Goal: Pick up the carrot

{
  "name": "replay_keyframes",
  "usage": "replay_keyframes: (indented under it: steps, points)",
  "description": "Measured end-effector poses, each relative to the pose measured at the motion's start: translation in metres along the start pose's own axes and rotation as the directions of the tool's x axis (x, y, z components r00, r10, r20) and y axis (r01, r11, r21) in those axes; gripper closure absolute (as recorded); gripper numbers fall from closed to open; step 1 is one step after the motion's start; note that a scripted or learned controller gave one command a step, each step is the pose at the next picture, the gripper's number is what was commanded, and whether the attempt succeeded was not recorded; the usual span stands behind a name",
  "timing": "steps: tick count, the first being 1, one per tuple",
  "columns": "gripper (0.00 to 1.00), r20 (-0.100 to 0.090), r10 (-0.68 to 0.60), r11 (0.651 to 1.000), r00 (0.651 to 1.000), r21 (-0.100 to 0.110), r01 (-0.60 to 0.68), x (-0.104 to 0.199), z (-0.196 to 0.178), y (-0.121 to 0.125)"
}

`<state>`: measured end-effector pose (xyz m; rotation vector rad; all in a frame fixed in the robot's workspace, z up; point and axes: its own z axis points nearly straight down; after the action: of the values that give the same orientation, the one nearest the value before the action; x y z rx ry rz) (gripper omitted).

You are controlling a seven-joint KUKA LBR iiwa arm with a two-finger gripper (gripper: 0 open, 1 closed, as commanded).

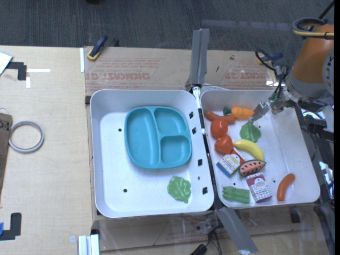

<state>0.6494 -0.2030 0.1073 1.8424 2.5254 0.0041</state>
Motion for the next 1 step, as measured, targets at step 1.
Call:
replay_keyframes:
  steps: [1]
  points:
    - [0.00, 0.006, 0.511, 0.859, 0.860, 0.045, -0.511, 0.0362, 0.0144, 0.0133]
